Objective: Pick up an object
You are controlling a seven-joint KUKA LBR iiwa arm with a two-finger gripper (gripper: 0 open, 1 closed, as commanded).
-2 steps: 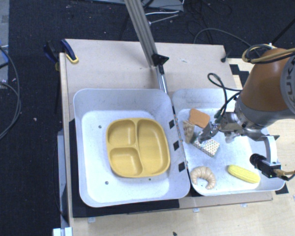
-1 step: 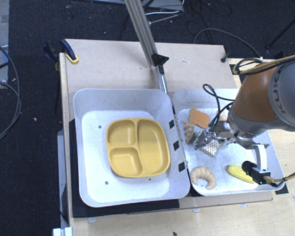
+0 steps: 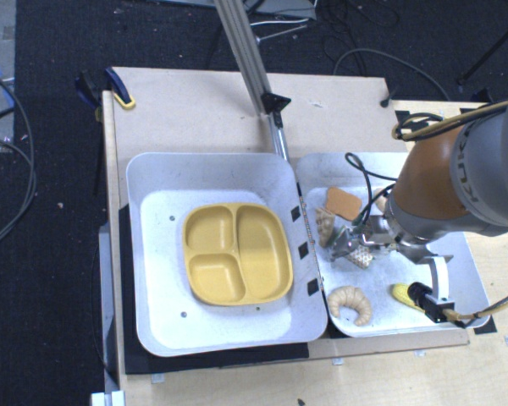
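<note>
Pincer (image 3: 349, 248) low in right bin (image 3: 466, 252) near worktop's right edge, poised for a grab; open or closed, impossible to tell.

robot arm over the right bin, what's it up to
The arm's gripper is down in the right bin, low among a small cluster of items beside an orange block. A croissant and a banana lie nearer the front. The left bin holds a yellow divided plate. Nothing is visibly lifted yet.
</note>
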